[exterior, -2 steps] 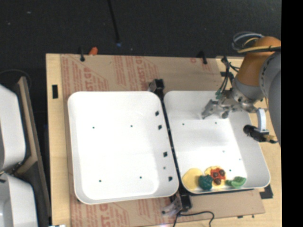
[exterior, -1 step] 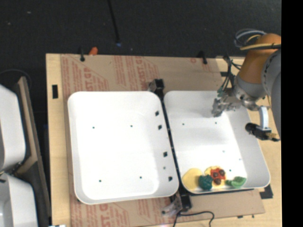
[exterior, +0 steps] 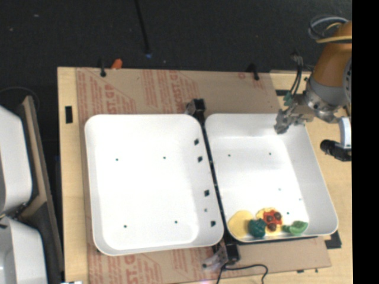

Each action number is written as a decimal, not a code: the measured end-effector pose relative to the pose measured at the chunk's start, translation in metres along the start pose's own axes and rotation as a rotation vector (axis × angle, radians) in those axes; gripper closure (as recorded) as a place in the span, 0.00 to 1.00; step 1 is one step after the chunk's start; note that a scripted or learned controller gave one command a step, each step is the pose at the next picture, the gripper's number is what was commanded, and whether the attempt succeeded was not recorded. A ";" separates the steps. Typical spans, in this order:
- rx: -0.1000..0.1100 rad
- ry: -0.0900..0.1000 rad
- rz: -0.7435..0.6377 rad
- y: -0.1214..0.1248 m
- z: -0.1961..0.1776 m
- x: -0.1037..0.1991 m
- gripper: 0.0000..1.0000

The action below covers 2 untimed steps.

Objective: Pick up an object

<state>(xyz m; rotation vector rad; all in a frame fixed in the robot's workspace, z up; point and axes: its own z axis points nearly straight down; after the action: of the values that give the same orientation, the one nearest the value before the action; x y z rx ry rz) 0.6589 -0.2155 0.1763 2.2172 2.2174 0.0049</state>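
The hand [exterior: 285, 123] hovers over the right bin's [exterior: 308, 158] far corner (its grip too small to tell), well apart from the toys [exterior: 269, 220] clustered at the near edge. I'd judge it mid-approach; next comes a reach toward them.

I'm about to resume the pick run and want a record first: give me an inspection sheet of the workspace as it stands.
Surface: bench with a brown printed board under two white bins, the left bin and the right bin, side by side.
Job's things: small cluster in the right bin's near corner: yellow piece, teal piece, red piece, green piece, touching or close together.
Clutter: nothing seen.
Grippers: tool over the right bin's far right corner, far from the cluster; finger state cannot be told.
Cables: black cable on the dark floor beyond the bench; another at the near edge.
Surroundings: dark floor; white items at the left edge.
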 end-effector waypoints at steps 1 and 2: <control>0.002 0.000 0.000 0.002 -0.043 -0.004 1.00; 0.001 0.000 0.000 0.003 -0.097 -0.005 1.00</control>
<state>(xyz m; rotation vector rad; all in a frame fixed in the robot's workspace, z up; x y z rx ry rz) 0.6609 -0.2201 0.2735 2.2176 2.2176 0.0043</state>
